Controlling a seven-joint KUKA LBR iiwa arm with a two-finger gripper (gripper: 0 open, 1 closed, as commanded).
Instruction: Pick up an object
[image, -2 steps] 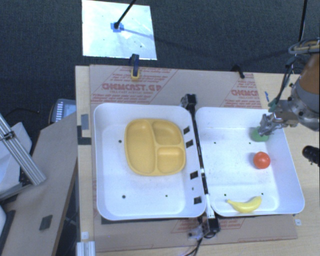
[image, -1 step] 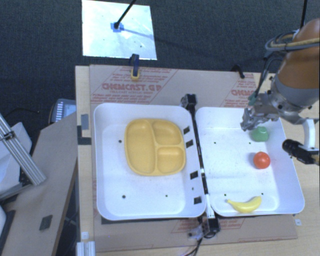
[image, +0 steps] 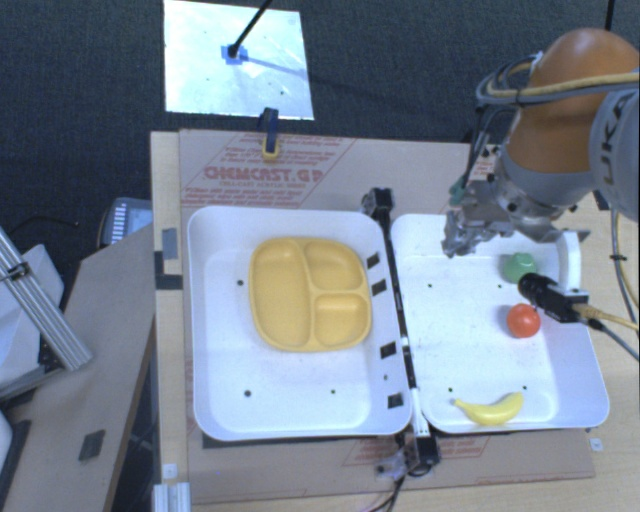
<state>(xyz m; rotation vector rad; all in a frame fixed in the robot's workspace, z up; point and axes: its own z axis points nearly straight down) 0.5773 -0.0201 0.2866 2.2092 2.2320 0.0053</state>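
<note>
1. We see two white bins (image: 300, 420) of smooth, slightly glossy plastic.
2. The yellow divided tray (image: 308, 293) looks like matt plastic.
3. The banana (image: 491, 408), orange ball (image: 523, 320) and green piece (image: 518, 266) look like smooth plastic.
4. Under the bins lies printed cardboard (image: 270, 172), matt.
5. The arm's orange band (image: 575, 70) is glossy; the gripper (image: 458, 243) looks like dull grey metal.
6. We note a shiny foil-like sheet (image: 238, 60) behind.

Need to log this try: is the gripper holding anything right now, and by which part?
Nothing is held. The gripper hangs over bare floor at the back of the right bin, apart from the green object, orange ball and banana.
</note>
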